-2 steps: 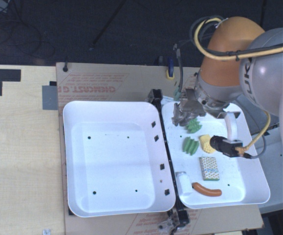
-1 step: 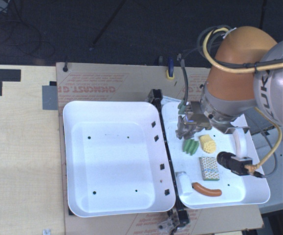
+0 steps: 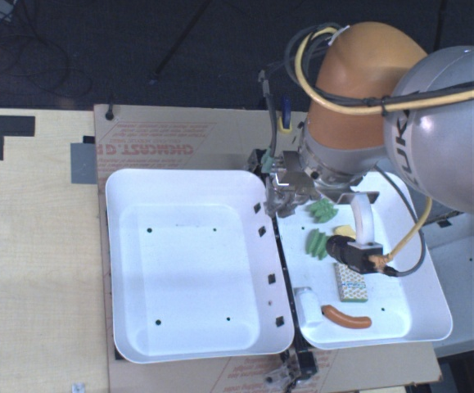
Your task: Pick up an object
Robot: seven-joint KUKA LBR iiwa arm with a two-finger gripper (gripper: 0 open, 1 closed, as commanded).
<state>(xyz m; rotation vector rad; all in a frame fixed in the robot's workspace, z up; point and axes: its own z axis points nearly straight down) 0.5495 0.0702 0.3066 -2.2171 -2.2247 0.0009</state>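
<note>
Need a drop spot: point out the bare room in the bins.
The left bin has its whole floor bare between its walls. The right bin is crowded: green pieces, patterned block and sausage under the arm.

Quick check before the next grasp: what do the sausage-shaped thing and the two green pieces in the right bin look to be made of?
Sausage-shaped thing: likely smooth plastic, a toy; its orange-red skin looks slightly glossy. Green pieces: probably moulded plastic or rubber, matte, with ridged, lumpy outlines. The view is too coarse to be sure. Right bin: white, likely plastic.

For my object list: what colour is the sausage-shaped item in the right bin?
Orange-red sausage-shaped item, clearest in the camera view.
</note>
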